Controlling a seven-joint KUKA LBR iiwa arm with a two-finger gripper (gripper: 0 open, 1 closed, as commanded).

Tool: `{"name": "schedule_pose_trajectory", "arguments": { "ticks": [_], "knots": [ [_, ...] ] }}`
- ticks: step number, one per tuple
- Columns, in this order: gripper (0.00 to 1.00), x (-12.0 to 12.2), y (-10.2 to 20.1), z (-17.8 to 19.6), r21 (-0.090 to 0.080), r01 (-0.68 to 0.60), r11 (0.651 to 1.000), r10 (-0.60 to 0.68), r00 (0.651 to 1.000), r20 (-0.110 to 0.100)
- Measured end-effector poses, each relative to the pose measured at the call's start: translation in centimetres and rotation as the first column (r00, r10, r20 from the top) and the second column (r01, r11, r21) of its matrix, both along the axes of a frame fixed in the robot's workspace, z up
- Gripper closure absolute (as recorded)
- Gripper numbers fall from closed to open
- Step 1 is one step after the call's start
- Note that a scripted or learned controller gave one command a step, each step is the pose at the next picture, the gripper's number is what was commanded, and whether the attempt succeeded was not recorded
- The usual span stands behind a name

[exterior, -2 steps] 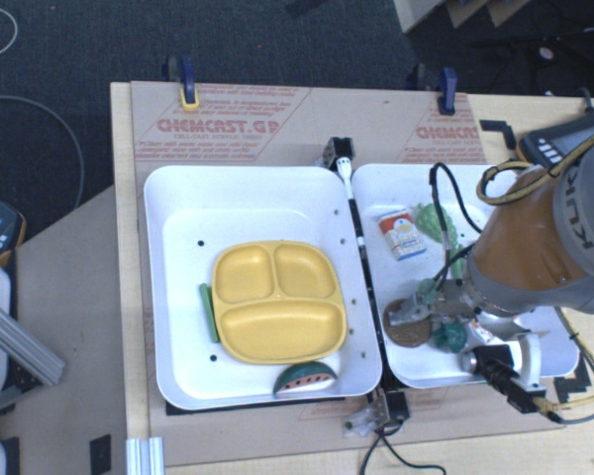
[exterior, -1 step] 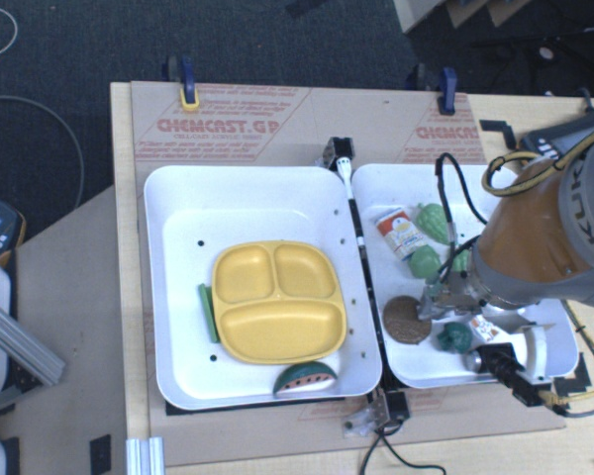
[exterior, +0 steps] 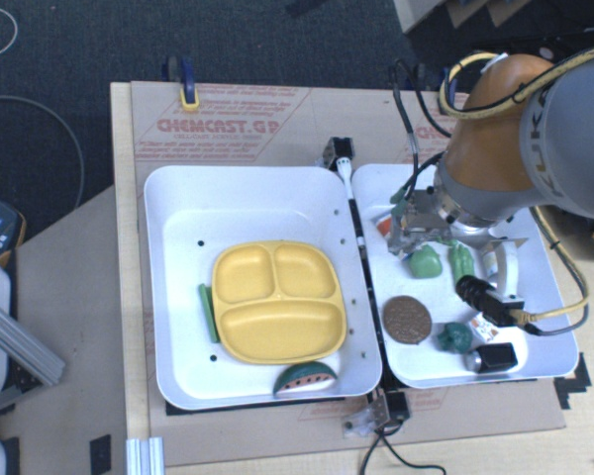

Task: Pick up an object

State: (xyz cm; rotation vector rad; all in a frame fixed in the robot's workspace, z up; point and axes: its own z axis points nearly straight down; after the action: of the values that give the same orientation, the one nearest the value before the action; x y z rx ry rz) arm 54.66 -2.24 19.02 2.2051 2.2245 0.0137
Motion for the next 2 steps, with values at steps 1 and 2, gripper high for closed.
{"name": "schedule_pose_trajectory", "arguments": {
  "ticks": [1,2],
  "knots": [
    [1.0,-6.4,2.9,15.5,0.004,0.002,1.0,-0.002,1.0,0.003],
    [1.0,-6.7,10.7,18.3,0.002,0.001,1.0,-0.001,1.0,-0.006]
  ]
}}
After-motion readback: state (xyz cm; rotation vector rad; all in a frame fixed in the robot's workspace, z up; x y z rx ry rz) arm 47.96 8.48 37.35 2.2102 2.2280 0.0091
